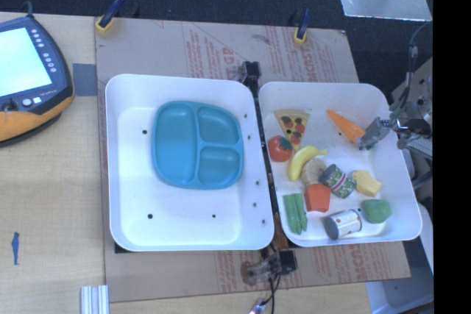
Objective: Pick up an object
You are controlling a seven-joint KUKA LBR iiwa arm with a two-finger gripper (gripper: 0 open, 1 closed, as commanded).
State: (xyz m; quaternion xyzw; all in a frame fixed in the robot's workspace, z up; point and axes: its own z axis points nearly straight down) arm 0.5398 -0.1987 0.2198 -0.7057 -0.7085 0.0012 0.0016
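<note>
The right white bin point(390, 103) holds several toy foods: a pizza slice point(292, 125), an orange carrot point(343, 124), a red tomato point(280, 148), a yellow banana point(303, 160), a dark patterned can point(337, 180), a yellow wedge point(366, 182), a red block point(318, 198), green beans point(294, 212), a green round piece point(376, 211) and a silver can point(343, 223). My gripper point(372, 134) reaches in from the right edge and sits low at the carrot's right end, seemingly touching it. Nothing is seen lifted.
The left white bin point(125, 180) holds a blue divided plate point(197, 143). A tablet in an orange case point(29, 77) lies at the bench's left edge. Clamps point(109, 17) point(300, 26) stand behind the bins. The arm's body point(413, 103) hangs over the right bin's far right rim.
</note>
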